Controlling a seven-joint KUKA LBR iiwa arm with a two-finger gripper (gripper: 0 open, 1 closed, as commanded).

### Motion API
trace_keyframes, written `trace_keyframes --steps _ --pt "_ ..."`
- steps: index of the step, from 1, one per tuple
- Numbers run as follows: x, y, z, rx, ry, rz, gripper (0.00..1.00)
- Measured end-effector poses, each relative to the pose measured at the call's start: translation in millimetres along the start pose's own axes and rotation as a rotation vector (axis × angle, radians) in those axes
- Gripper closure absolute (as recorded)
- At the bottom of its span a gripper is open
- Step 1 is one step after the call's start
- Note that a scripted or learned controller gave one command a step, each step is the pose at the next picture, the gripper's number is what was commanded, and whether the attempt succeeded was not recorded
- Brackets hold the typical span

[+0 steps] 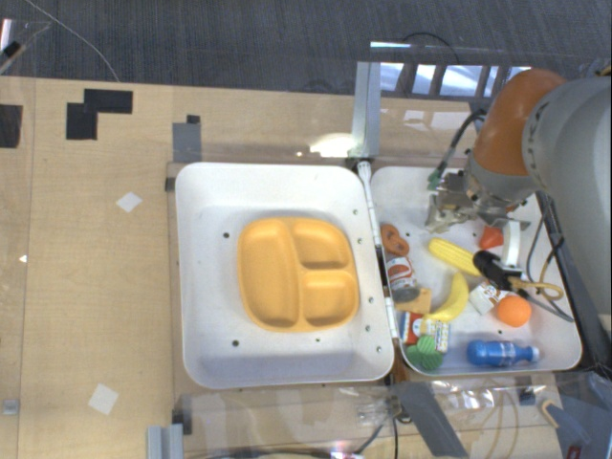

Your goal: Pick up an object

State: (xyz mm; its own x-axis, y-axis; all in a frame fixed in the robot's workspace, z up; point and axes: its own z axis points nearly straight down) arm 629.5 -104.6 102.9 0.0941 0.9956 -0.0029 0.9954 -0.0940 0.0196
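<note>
Seemingly nothing is lifted yet: the tool point(449, 208), its grip state unclear, hovers above the cluttered right white bin point(406, 182).

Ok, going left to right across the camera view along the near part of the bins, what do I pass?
Left bin → yellow divided tray → green-topped packet → blue bottle.

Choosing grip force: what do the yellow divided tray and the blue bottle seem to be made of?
Yellow divided tray: likely moulded plastic, matte; uniform colour, rounded compartment edges, soft highlights. Blue bottle: probably glossy plastic; bright sheen along its side, though the label and cap are too small to judge.
</note>
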Motion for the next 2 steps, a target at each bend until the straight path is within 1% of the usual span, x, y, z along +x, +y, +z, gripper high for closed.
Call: trace_keyframes --steps 1,2 --pt "0 0 1 0.001 0.000 -0.001 0.00" --pt "5 37 17 0.029 0.004 -0.015 0.00"
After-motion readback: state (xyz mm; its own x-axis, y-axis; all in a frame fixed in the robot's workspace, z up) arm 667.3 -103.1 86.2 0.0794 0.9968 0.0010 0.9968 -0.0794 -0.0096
